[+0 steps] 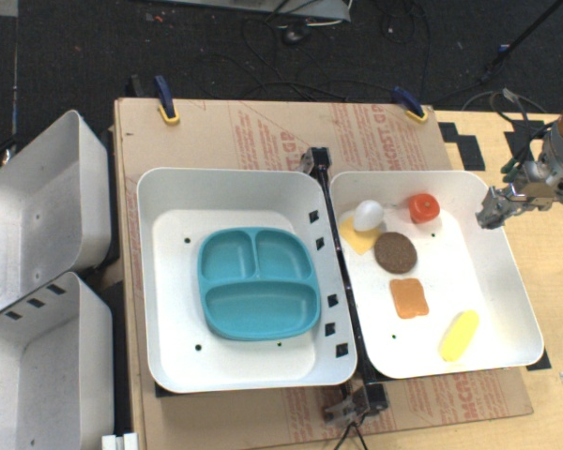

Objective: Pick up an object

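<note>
Grey gripper [495, 210], fingers indistinct

Arm and gripper, as we see them

We note a grey metal gripper [495, 209] with dark fingertips, a pale grey rounded wrist [551, 162], a sliver of orange band above it, and thin cabling running alongside the wrist.

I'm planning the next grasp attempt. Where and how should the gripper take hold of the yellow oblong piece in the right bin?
Probably across the narrow middle of the yellow oblong piece, coming straight down. It lies flat on a diagonal with bare floor of the right bin around it, so the gripper should close across its short width.
</note>
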You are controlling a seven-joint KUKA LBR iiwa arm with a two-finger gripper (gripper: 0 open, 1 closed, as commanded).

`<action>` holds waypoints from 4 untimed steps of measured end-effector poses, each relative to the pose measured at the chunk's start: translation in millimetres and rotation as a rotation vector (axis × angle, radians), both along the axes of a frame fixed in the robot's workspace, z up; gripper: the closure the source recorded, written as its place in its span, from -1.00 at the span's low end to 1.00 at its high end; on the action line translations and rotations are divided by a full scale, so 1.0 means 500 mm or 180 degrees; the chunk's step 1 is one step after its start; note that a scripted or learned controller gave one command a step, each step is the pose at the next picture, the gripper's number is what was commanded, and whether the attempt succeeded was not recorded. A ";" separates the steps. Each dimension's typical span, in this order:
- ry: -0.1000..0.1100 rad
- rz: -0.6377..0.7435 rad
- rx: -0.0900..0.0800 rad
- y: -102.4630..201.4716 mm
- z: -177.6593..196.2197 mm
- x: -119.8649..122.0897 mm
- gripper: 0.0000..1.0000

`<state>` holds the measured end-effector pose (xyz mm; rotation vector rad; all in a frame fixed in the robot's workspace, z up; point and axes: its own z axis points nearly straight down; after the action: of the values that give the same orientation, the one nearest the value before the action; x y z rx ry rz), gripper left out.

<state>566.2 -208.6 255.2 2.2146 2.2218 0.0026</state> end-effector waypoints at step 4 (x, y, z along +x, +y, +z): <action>0.0021 0.0018 0.0014 0.425 -0.050 -0.050 1.00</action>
<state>541.3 4.0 230.2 2.2139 2.2333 0.0003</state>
